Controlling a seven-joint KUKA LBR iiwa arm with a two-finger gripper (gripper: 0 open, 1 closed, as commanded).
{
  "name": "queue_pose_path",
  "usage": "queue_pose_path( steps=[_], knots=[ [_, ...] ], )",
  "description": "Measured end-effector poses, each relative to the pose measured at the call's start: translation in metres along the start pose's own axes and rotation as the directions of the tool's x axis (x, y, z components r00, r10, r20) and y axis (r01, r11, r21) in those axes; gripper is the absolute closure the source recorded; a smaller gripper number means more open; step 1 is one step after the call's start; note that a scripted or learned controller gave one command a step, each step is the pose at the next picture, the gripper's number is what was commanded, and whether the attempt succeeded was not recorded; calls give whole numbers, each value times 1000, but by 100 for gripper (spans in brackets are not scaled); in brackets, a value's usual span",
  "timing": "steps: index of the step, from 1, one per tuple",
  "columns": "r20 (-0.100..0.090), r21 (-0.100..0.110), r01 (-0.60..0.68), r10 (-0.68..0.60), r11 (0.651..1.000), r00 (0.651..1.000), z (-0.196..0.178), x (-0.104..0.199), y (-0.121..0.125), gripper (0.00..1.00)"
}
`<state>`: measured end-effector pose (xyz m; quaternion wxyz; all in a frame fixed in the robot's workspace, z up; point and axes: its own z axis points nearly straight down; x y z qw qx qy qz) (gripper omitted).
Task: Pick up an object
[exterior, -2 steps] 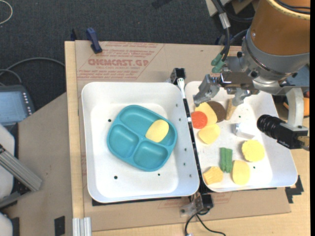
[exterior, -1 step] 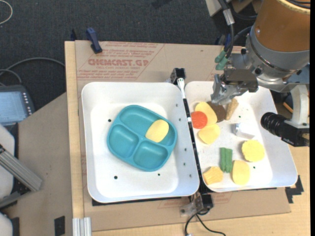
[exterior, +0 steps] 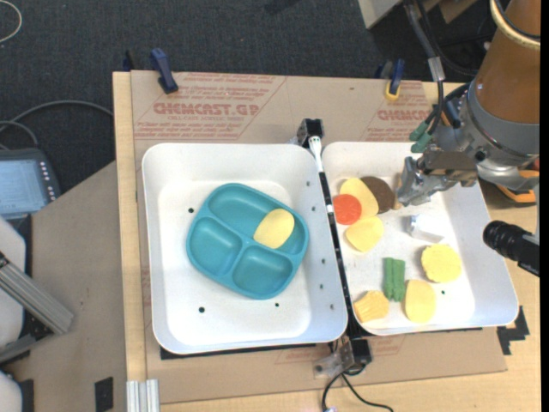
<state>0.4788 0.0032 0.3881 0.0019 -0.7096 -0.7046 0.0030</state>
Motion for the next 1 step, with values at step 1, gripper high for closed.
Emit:
queue_pose_path(
  steps=[1],
  knots=[
    [-4,-12,15,-15,1000,1000,-36,69,0,100]
  ],
)
